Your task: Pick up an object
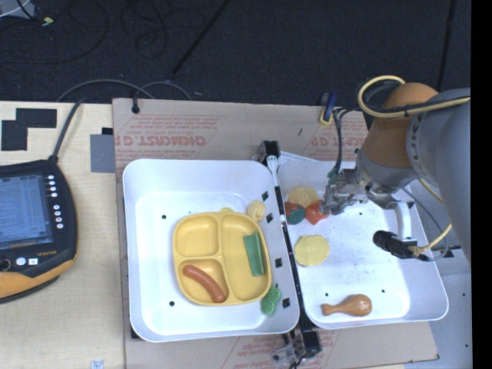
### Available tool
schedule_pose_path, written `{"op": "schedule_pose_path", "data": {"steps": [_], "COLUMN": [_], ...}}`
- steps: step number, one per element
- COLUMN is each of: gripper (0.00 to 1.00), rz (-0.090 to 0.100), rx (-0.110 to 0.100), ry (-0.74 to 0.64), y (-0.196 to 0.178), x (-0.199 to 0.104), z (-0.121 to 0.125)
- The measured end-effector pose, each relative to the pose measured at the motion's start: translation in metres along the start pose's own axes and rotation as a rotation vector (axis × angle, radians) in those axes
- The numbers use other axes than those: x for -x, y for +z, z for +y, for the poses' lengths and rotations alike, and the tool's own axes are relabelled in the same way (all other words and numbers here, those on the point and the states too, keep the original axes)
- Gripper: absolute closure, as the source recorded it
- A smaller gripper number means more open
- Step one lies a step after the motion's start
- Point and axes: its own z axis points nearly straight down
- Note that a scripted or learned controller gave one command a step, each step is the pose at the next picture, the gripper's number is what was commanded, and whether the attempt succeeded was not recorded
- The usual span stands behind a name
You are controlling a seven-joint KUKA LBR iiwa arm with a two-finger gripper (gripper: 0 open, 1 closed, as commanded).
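In the left bin (146, 191) a yellow divided tray (192, 241) holds a red sausage (204, 281) and a green strip (254, 254), with a green piece (269, 304) just off the tray's near right corner by the bin's right wall. In the right bin (415, 283), a cluster of small toy foods (302, 204), yellow, teal and red, lies at the far left corner, a pale yellow round piece (311, 249) near the left wall, and a brown drumstick (347, 307) along the near edge. The gripper (332, 203) is down just right of the cluster, touching or nearly touching its red piece; whether its claw is wide or narrow cannot be told.

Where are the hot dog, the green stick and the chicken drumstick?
hot dog (204, 281): camera view, middle of the sausage.
green stick (254, 254): camera view, mid-length.
chicken drumstick (354, 306): camera view, meaty end.
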Motion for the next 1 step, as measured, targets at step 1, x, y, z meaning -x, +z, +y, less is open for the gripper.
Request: {"op": "schedule_pose_path", "data": {"steps": [1], "gripper": [1.0], "rz": [0.003], "rx": [-0.012], "ry": [-0.008], "y": [-0.085], "x": [-0.0875], "z": [-0.006]}}
